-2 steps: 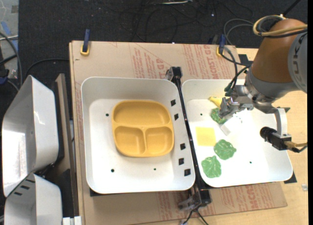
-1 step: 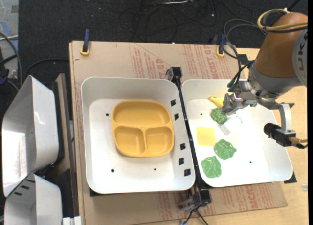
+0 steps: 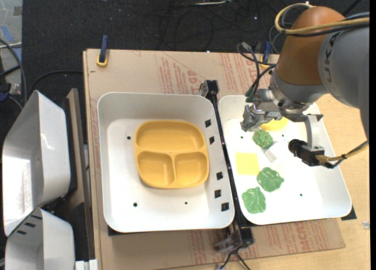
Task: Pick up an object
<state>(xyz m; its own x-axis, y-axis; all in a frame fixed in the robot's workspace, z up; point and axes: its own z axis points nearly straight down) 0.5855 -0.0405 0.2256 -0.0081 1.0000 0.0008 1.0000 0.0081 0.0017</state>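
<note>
- Green broccoli-like piece (image 3: 263,139) is seen in the right bin (image 3: 329,195), near its back-left part, just below the gripper (image 3: 254,117).
- Whether that piece is touched by the gripper cannot be told; nothing is seen held.
- Whether the gripper is parted or closed cannot be told.
- A yellow square (image 3: 247,163) is placed just in front of the broccoli-like piece, with a small pale block (image 3: 271,155) beside it.
- Two flat green leaf shapes (image 3: 262,189) are laid nearer the front of the same bin, close together.
- A yellow rounded item (image 3: 275,124) is partly hidden under the wrist.
- The left bin (image 3: 117,204) is occupied by a yellow divided tray (image 3: 172,152), lying flat near its middle.
- The grey arm (image 3: 346,57) is extended in from the right, its orange band (image 3: 308,28) above the wrist.
</note>
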